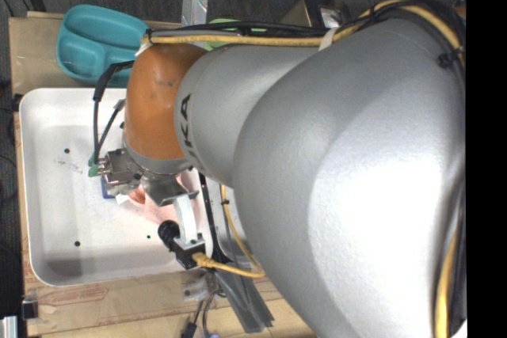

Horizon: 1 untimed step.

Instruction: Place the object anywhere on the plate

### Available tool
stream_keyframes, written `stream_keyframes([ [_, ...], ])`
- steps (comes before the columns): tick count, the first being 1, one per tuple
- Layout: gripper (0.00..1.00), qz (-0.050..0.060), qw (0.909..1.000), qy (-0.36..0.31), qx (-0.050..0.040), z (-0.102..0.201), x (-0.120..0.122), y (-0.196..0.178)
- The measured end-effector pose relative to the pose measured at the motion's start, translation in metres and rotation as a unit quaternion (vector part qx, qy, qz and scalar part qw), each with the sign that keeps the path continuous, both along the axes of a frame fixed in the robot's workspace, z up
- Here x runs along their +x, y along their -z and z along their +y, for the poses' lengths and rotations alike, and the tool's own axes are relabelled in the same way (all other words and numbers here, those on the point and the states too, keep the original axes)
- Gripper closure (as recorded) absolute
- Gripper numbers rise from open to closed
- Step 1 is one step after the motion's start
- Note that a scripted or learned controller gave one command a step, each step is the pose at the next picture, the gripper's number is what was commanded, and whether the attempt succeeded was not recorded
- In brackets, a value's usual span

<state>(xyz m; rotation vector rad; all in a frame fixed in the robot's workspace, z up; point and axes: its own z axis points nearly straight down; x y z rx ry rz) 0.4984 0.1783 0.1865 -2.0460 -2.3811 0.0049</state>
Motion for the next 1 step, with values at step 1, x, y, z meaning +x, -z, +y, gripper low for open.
stream_keyframes([
  [1,1.00,-0.001,0.9979,-0.064,0.0004,-0.0642,0.0546,-0.0187],
])
